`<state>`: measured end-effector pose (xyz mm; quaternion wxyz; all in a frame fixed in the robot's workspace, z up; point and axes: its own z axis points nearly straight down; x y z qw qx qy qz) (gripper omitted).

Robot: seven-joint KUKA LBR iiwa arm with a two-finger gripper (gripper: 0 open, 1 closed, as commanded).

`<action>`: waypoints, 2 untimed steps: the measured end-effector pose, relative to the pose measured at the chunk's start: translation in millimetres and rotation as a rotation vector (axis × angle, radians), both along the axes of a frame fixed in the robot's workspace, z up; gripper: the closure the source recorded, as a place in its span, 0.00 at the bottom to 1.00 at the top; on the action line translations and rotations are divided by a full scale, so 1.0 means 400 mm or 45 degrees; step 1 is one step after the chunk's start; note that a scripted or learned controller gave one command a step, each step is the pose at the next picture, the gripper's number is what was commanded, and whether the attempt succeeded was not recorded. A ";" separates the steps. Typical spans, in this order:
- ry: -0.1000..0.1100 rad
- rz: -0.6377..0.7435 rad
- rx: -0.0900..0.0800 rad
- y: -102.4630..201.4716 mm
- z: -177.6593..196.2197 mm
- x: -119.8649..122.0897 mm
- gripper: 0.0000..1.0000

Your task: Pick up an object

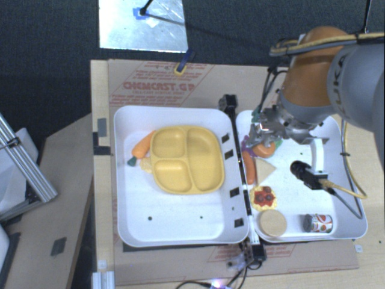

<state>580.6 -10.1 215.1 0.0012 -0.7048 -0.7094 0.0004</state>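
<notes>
A brown cardboard sheet point(162, 83) with red letters lies on the bench under two white bins. The left bin point(129, 221) sits just beside the right bin point(349, 221), and black clips point(227, 102) run between them. A shiny silver square point(120, 17) lies on the dark floor above the cardboard. A metal frame point(21, 161) stands at the left.

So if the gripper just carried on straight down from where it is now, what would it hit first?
Most likely the orange piece in the right bin, lying directly under the gripper, beside the hot dog. Depth is hard to judge from above, so contact may already be close.
</notes>
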 end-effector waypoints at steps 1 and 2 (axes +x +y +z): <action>-0.002 -0.001 -0.001 0.019 0.001 -0.022 1.00; -0.002 -0.001 0.000 0.033 0.008 -0.042 1.00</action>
